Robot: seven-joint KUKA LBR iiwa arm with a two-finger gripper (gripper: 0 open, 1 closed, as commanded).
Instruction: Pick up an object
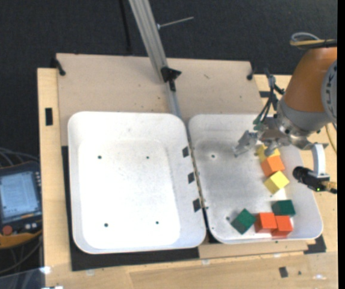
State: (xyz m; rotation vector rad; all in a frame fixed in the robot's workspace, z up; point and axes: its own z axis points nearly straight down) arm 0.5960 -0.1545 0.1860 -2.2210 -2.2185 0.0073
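Orange blocks [274,222] lie below the hand [248,141], hovering over the right bin [220,179].

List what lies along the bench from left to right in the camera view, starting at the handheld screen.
Handheld screen → left bin → right bin → tilted green block → orange blocks.

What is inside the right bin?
The right bin holds orange, yellow and green blocks. The arm covers its far corner, hiding anything there.
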